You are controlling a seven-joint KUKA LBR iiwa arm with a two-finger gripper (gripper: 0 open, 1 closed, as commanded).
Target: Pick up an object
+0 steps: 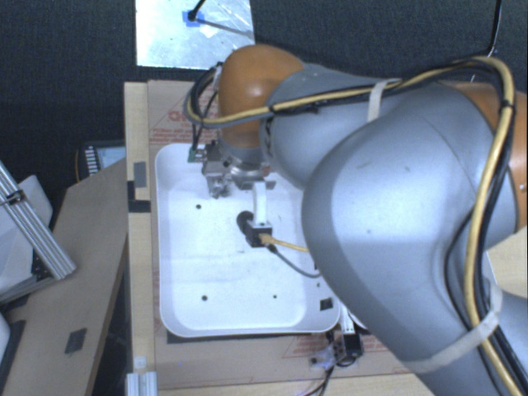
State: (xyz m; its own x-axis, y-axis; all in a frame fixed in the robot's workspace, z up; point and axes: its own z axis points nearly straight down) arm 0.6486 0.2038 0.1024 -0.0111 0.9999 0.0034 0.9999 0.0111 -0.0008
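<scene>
gripper (218, 186) over far end of white bin (177, 304) | grip unreadable | small dark square (326, 304) at near-right corner

Bright even light, glare on the white bin (186, 287), soft focus

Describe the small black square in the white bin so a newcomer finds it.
Find the shallow white plastic bin under the grey arm. At its bottom-right corner lies the small flat black square. Unlike the tiny dark dots on the bin floor, it is bigger and square-edged.
</scene>
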